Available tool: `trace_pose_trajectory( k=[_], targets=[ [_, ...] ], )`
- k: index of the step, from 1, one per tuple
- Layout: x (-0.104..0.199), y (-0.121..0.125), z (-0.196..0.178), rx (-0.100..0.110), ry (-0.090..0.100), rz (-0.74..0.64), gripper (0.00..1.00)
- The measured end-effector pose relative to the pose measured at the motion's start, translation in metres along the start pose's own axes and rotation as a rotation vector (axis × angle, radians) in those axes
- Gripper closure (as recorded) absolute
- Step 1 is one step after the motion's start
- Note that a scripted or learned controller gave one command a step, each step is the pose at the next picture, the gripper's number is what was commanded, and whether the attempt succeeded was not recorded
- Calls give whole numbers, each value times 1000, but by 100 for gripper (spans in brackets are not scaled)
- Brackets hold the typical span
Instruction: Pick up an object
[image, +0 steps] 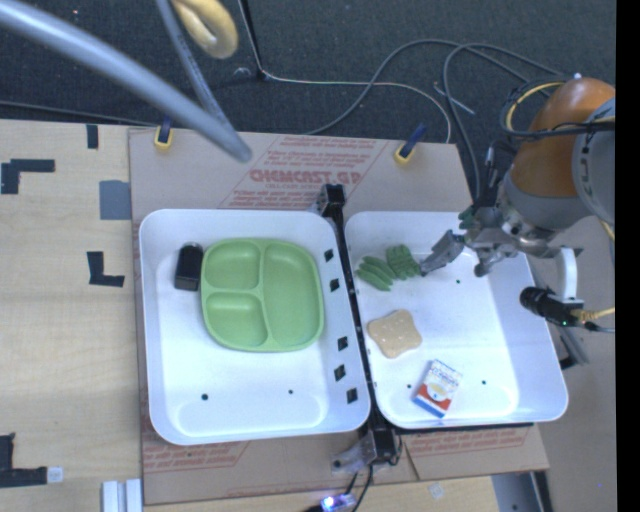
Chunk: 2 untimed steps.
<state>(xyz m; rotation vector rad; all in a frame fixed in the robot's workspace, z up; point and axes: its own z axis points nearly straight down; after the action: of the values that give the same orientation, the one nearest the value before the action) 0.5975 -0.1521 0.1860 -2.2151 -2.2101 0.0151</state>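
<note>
Grey arm (560, 150) reaching in from the right of the frame, gripper (437, 256) lying low in the right bin (500, 330), just right of the green pea pods (388, 267), finger state impossible to tell, toast slice (393, 333) and small carton (437, 388) sitting below, green divided plate (263, 295) and black block (188, 267) resting in the left bin (240, 410).

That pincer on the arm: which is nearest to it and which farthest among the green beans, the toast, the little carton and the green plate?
From the pincer, in the camera view:
1. Green beans, right beside it in the right bin.
2. Toast, below, mid right bin.
3. Little carton, near the right bin's front edge.
4. Green plate, across the divider in the left bin.
</note>
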Motion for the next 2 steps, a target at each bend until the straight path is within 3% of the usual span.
trace_pose_trajectory(
  k=[1,2],
  targets=[
    [0,3,-8,-14,-2,-4,0],
    [1,8,54,-12,-3,-4,0]
  ],
)
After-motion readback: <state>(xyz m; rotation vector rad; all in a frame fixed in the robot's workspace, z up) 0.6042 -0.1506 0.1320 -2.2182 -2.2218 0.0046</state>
